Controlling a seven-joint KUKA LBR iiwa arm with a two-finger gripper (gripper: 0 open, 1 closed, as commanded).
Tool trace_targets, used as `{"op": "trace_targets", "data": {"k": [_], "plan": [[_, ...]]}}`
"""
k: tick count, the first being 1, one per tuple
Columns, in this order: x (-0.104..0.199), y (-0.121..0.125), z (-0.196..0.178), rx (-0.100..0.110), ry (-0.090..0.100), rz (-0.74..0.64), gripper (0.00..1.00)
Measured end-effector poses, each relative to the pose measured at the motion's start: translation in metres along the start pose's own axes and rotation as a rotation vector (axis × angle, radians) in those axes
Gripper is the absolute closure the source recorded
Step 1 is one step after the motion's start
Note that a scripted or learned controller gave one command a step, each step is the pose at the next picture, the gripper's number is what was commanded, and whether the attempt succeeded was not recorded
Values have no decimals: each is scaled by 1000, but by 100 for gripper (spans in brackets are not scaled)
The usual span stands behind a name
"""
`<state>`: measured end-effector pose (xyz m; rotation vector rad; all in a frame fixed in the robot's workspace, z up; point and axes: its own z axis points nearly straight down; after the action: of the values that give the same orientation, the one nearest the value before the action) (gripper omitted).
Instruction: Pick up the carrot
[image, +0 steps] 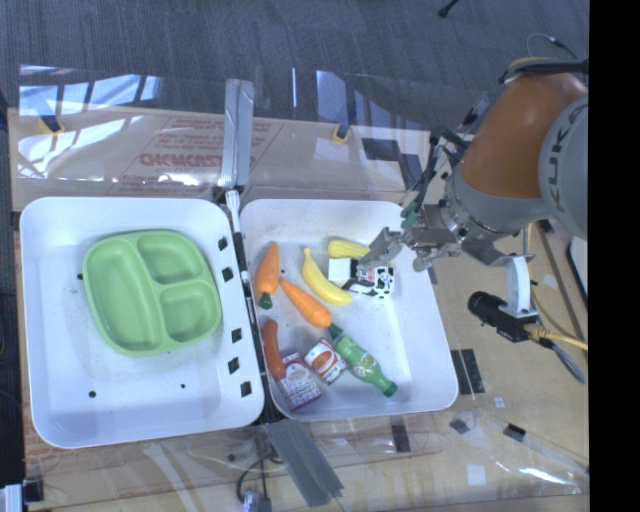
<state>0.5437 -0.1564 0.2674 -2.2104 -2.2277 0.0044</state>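
Two orange plastic carrots (304, 303) lie in the right white bin (425, 345), left of the curved yellow banana (322, 280). End effector (385, 262) sits over the black-and-white carton (371, 281), right of the banana; finger spread unreadable. Advice: approach across the carrot's narrow width, clear of the banana.

Single fixed overhead view, slanted down on both bins (40, 330)

I see dark grey carpet (300, 35) at the far side and a clear-sheeted wooden bench (500, 440) nearer, reflecting light.
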Motion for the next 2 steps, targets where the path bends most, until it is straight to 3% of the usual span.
{"op": "trace_targets", "data": {"k": [1, 2], "plan": [[62, -20, 118, 0, 0, -280, 0], [45, 17, 177, -1, -1, -269, 0]]}}
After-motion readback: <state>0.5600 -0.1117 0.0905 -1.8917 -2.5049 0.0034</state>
